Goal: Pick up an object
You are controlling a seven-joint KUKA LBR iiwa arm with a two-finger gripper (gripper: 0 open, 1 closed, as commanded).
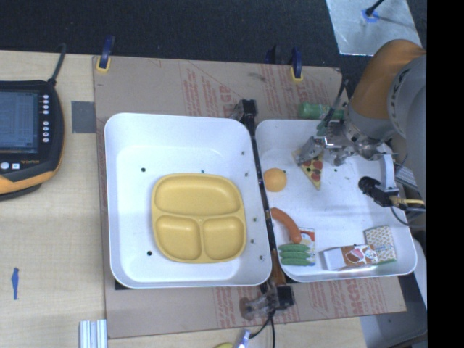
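At the far left a handheld control tablet (25, 140) lies on the wooden worktop (51, 267), beside a sheet of brown cardboard (174, 85) that carries both bins. The left bin (127, 133) holds a yellow divided plate (198, 217). The right bin (341, 194) holds the likely targets: a small orange ball (275, 179) near its left wall, a sausage (286, 225) below that, green pea pods (293, 254) at the front, a pizza slice (312, 171) toward the back, and flat printed cards (361, 252) at the front right. The claw (319, 148) hangs at the back of this bin, just above the pizza slice — whether it is released or clenched cannot be told, and nothing shows between its tips. Going for the slice looks the natural choice; being thin and flat, it would probably want a low, square descent so the tips catch its edges rather than slide over it. Blue clamps (106, 51) pin the cardboard at the back, and beyond lies dark floor (181, 13).
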